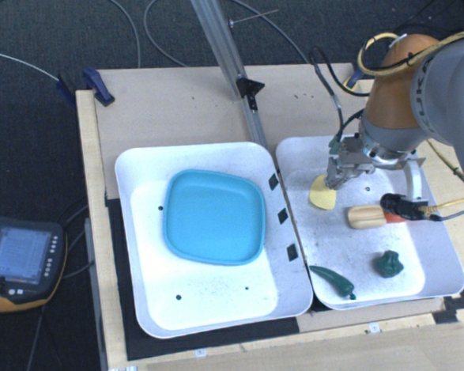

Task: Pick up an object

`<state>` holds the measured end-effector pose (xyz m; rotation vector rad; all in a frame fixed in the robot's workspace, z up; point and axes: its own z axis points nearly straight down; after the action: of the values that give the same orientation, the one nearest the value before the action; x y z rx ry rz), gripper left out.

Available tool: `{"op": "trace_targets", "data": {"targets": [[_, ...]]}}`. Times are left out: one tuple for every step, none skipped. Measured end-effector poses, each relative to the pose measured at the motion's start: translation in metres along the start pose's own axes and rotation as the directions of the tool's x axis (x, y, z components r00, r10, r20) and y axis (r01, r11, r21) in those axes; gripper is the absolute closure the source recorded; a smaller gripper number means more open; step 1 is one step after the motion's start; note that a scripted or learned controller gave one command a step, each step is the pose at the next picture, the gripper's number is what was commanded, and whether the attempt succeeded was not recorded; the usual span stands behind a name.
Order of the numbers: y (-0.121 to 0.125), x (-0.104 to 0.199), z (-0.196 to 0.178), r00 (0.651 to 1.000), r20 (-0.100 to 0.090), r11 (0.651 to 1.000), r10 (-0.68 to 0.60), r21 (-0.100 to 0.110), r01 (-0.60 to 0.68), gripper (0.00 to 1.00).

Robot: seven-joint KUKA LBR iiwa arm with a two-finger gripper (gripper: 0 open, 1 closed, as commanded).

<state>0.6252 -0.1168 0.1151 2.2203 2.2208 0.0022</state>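
Pickup looks unfinished: we see the grey two-finger gripper (336,178) low over the pale yellow rounded piece (322,196); we cannot tell its state.

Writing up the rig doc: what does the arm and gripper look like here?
Arm: bulky grey links with an orange band above the wrist. Yellow and black cables loop over the band. The gripper is small, metallic grey, on a lighter silver mount.
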Motion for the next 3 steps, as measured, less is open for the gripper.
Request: {"op": "trace_targets", "data": {"targets": [[0.000,0.000,-0.043,1.000,0.001,1.000,0.000,-0.002,0.000,1.00],[0.000,-0.004,-0.105,1.000,0.001,1.000,0.000,-0.004,0.000,1.00],[0.001,-0.004,-0.132,1.000,0.000,1.000,0.000,-0.001,0.000,1.00]]}}
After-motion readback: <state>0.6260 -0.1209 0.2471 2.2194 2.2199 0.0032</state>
